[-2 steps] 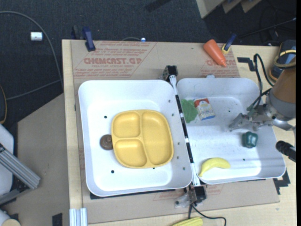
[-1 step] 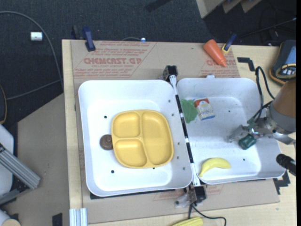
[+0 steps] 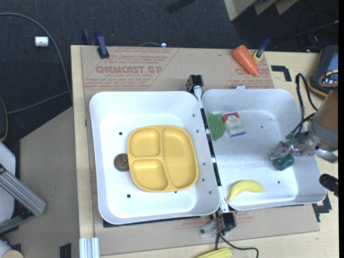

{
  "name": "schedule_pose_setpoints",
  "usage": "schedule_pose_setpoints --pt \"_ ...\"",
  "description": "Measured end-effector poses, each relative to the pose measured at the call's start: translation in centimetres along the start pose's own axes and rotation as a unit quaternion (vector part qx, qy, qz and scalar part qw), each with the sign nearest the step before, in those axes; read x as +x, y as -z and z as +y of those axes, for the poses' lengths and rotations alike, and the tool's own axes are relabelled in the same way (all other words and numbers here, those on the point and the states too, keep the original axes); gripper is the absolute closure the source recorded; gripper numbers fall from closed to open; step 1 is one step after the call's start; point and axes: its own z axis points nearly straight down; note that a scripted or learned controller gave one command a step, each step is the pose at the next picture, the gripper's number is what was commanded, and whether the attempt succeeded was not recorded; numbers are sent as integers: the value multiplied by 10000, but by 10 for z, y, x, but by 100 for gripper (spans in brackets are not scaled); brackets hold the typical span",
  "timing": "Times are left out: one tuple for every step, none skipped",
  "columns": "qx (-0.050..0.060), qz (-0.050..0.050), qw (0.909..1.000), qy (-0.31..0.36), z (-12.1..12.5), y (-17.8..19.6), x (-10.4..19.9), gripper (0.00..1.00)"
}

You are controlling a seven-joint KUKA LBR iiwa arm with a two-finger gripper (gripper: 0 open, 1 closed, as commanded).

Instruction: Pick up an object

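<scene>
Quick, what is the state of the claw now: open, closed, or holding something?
Claw: low in the right bin, by its right wall; open or closed cannot be told.

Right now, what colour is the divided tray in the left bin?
Yellow. The divided tray shows plainly in the camera view, lying in the left bin.

I saw a yellow divided plate (image 3: 162,158), yellow banana (image 3: 245,188), green cloth (image 3: 216,126) and white bins (image 3: 102,144)
</scene>
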Motion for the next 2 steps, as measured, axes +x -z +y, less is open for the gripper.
schedule_pose_setpoints --pt "24 16 10000 14 7 6 107 100" --pt "3 6 10000 13 31 90 185 100"
